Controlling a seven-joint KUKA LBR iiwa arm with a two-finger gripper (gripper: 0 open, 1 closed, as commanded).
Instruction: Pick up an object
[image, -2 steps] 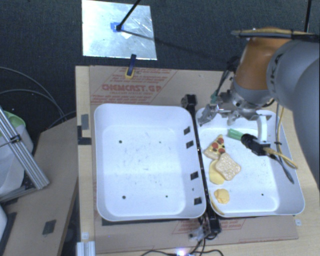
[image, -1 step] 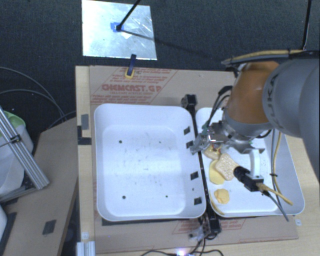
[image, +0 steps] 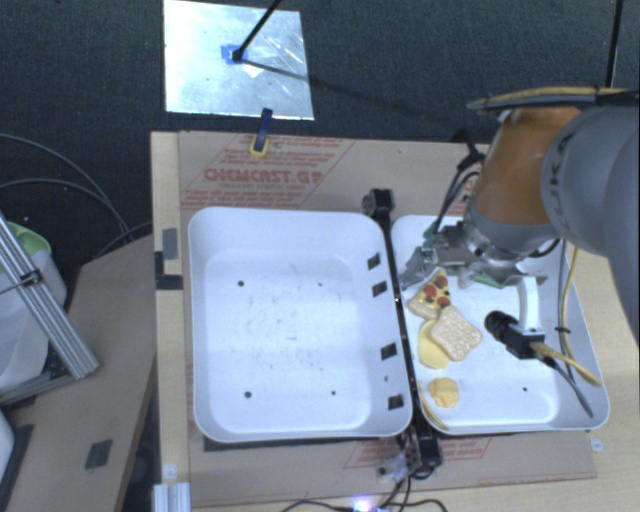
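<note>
The grey arm with the orange band (image: 520, 150) is reaching over the right shallow white bin (image: 520, 400); its gripper (image: 422, 265) is hanging beside a pale triangular slice with red spots (image: 434, 297), and how wide it stands I cannot tell; a tan square cracker (image: 458, 335) is lying just beside that slice, overlapping a flat yellow piece (image: 430, 352); a small round yellow lump (image: 443, 392) is sitting nearer the front wall.

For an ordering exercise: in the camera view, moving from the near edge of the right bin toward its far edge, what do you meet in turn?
In order: round yellow piece → toast slice → red-spotted pizza slice → gripper. The pale yellow piece overlaps the toast slice, so it is left out.
</note>
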